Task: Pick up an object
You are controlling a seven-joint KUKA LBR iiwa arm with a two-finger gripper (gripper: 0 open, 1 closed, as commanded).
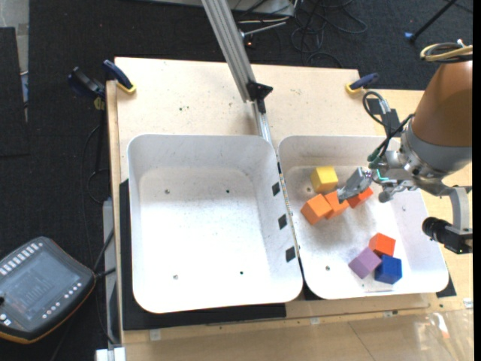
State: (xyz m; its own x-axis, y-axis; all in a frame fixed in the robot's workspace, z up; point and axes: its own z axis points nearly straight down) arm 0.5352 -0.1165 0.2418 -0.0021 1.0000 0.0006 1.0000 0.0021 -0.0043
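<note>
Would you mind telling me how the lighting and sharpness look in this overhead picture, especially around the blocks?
In the camera view, light is even and soft: the yellow block and purple block cast only faint shadows on the right bin. The left bin is bright but not blown out. The gripper looks slightly blurred, and the floor beyond the bench is dark.

In the right bin (421,280), the gripper (352,190) reaches down among orange blocks (318,208) just below a yellow block (325,177). Nearer the front edge, a purple block (365,262), a blue block (388,270) and a small orange block (382,243) cluster together, touching.
</note>
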